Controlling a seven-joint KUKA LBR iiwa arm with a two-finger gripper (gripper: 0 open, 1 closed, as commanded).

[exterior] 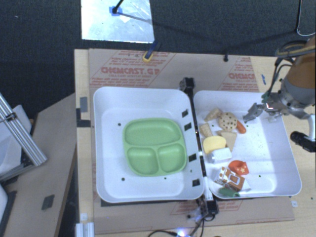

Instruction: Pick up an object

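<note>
Two shallow white bins side by side on a bench, seen from above at a slant. Landmark: black divider [193, 132] between bins.

Left of divider: left bin [106, 147] w/ green three-compartment tray [154, 146] lying flat near its middle.

Right of divider: right bin [284, 157] w/ cluster of small toy-food objs packed close to divider. Nearest, about mid-length: yellow lump [214, 143], white block [220, 154] touching its lower edge. Further up: tan wedges [213, 115] and round speckled cookie [227, 120], w/ orange carrot-like piece [240, 127] just beside cookie on side away from divider. Toward near end: red tomato-like obj [239, 167], brown-and-white patterned item [230, 178], green scrap [227, 192] partly tucked under it; exact shapes hard to make out.

Far right of divider: grey arm [301, 90] w/ orange band, cut off by frame edge. Gripper [253, 113] low over right bin, pointing toward divider, tip just beside carrot-like piece. Fingers small, blurred; apart or together: cannot tell. Nothing visibly held.

Beyond bins, up from divider: cardboard sheet [133, 70] w/ red print, yellow clip [147, 56], shiny foil square [117, 14] on dark floor.
</note>
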